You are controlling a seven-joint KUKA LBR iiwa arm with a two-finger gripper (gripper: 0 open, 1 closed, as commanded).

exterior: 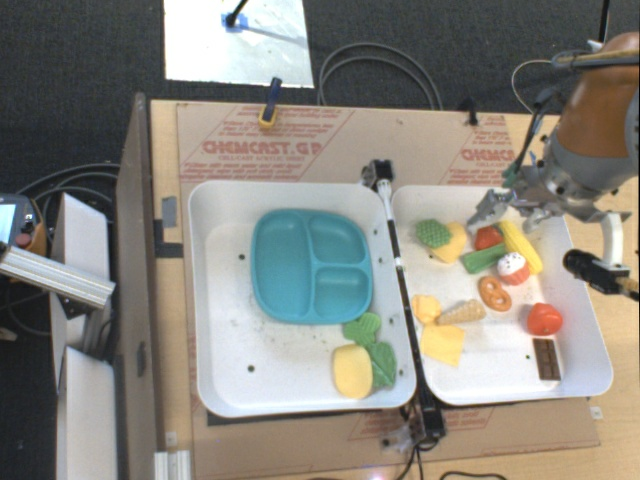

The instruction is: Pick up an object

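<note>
Arm reaches in over right bin (pixel 590 368); end effector (pixel 512 206) hovers above toy food near bin's far edge, fingers spread, nothing between them. Just below: tomato (pixel 487 237), corn (pixel 521 245), green pod (pixel 483 259). Pretzel (pixel 494 293), cone (pixel 461 313), cheese (pixel 443 345) mid-bin; chocolate (pixel 546 358) at near right corner. Left bin (pixel 225 368) carries teal tray (pixel 311 266), lemon (pixel 352 371) at near edge.

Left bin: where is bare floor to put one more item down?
Left bin: bare floor lies left of the blue plate and in front of it, toward the near-left corner. Crowded: the near-right corner, with the yellow fruit and green leaves.
</note>
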